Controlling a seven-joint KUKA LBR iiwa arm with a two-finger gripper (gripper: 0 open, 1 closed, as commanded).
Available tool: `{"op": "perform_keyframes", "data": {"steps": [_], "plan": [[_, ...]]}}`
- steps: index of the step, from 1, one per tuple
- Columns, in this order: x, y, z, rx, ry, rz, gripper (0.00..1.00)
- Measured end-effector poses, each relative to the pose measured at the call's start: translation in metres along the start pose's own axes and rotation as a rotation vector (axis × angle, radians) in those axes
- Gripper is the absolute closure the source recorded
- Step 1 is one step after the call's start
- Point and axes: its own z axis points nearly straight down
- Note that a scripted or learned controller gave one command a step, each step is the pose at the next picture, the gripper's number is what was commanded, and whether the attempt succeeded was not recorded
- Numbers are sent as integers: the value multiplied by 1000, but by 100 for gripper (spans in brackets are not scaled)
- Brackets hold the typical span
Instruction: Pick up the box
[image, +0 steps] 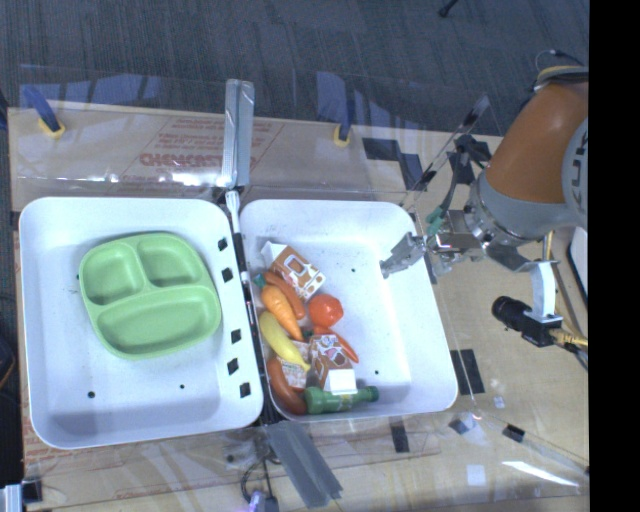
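At frame centre, the box looks light and stiff; I'd pinch its narrow sides. Whether my claw is clenched, I cannot tell.

two white bins, one green divided plate, two printed boxes, one tomato, one carrot, one banana, one green bottle
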Motion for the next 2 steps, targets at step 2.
{"op": "perform_keyframes", "data": {"steps": [2], "plan": [[30, 110, 176, -2, 0, 162, 0]]}}
